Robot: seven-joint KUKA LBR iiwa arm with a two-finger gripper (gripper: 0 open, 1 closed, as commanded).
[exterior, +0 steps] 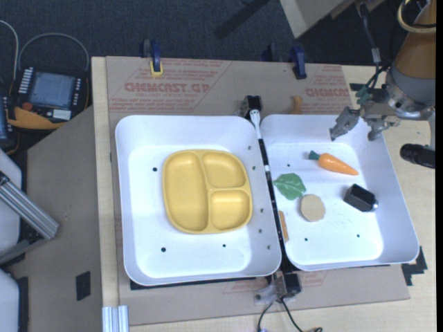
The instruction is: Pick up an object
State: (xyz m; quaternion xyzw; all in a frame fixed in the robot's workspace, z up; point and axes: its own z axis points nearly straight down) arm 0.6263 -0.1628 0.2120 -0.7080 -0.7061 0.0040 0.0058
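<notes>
Hanging over the right bin's (394, 206) back edge, the gripper (359, 124) is seen with fingers spread wide and nothing between them. The carrot (335, 162) lies just below it — the nearest pick. It is best grabbed across its thin middle.

Left bin (131, 185) holds tray (206, 189); right bin (387, 213) holds carrot (335, 163), leaf (289, 185), disc (312, 208), block (360, 198).

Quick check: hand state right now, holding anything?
Hand: open, fingers spread, holding nothing, above the right bin's far edge, apart from the carrot.
</notes>
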